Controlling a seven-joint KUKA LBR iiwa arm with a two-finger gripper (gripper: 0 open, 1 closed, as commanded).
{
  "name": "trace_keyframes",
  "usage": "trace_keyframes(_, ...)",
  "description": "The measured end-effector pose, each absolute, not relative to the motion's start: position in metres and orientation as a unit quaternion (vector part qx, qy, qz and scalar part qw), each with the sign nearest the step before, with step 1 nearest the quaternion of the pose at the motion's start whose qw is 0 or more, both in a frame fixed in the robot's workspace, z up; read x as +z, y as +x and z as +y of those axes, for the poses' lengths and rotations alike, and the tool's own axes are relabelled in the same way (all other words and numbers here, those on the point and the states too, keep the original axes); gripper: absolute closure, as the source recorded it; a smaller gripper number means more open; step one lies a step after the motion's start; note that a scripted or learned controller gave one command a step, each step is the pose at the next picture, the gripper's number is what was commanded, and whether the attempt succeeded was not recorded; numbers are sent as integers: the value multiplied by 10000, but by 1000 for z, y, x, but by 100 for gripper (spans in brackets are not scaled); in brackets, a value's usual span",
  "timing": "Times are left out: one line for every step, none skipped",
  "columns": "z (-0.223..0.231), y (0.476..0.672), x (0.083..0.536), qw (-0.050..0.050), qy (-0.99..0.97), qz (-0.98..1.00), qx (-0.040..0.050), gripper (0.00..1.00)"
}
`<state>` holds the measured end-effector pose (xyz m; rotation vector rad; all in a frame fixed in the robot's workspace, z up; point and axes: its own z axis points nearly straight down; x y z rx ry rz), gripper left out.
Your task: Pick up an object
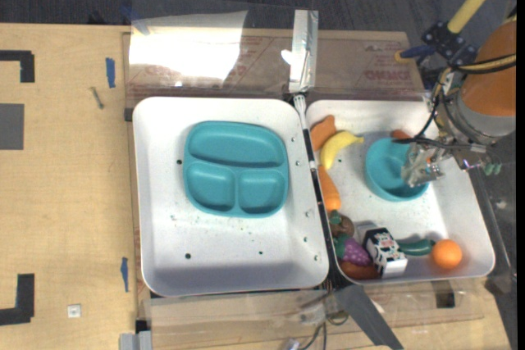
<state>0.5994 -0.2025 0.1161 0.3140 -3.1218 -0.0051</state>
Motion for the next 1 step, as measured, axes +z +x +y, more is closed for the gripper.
trace_keyframes(-202, 603, 122, -36, 1015, -9948, 5, 0)
